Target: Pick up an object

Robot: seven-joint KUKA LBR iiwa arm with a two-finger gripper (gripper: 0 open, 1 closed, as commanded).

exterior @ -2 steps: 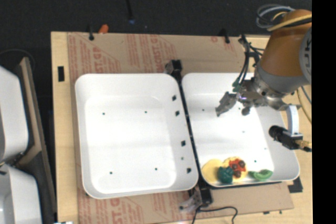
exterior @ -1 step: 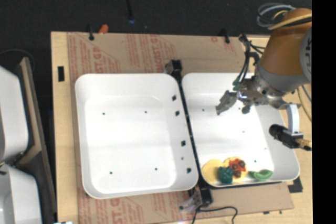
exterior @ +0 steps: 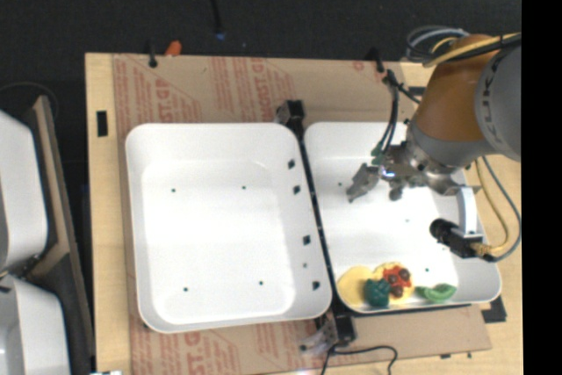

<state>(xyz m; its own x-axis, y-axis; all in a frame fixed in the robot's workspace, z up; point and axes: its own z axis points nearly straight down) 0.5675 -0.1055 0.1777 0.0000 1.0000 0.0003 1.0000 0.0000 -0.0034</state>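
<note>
Camera view: gripper (exterior: 376, 186) sits right of frame centre, over the upper part of the right bin (exterior: 351, 233), fingers spread apart, nothing between them. Arm (exterior: 457, 110) enters from the upper right. Objects lie well below it in the bin's lower edge: yellow piece (exterior: 353, 284), teal-and-red toy (exterior: 387, 285), green piece (exterior: 436, 292). Left bin (exterior: 219, 224) sits alongside.

Bench (exterior: 202, 88) (cardboard-topped): two white bins (exterior: 219, 224) side by side.
</note>
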